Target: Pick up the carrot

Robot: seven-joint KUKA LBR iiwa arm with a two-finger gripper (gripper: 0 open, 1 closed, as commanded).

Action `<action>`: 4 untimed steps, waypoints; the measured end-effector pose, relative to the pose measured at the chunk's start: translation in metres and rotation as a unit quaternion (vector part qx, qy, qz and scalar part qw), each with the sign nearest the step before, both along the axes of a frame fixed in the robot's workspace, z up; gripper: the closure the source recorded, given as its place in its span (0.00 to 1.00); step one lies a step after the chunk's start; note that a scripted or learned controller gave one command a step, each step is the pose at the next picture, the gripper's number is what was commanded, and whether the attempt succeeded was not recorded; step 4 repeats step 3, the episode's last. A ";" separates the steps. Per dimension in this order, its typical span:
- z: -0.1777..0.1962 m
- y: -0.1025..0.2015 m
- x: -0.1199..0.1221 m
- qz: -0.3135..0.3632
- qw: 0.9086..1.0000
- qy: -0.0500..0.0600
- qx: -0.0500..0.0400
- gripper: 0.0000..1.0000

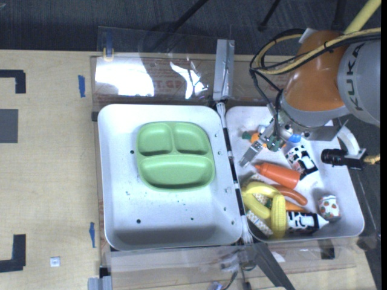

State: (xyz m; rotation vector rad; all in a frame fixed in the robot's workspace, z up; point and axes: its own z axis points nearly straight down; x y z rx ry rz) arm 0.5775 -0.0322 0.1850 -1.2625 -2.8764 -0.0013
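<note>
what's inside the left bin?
The left shallow white bin holds one thing: a green plastic plate with three compartments, lying flat toward the back. A few dark specks dot the floor. Whatever lies beneath the plate is covered.

Glossy white plastic bins [115,162], a matt green plastic plate [175,154], on a pale wood bench [45,180]

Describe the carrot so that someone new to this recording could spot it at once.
Look in the right bin, the crowded one beside the bin holding the green tray. Just below the gripper lies the carrot, a plain orange taper, above the yellow corn and banana.
</note>
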 end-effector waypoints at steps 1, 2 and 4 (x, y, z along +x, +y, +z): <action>0.000 -0.058 0.016 0.007 1.000 -0.003 -0.001 0.00; -0.086 -0.065 0.051 0.019 1.000 -0.001 0.000 0.00; -0.075 -0.065 0.052 0.019 1.000 -0.004 0.000 1.00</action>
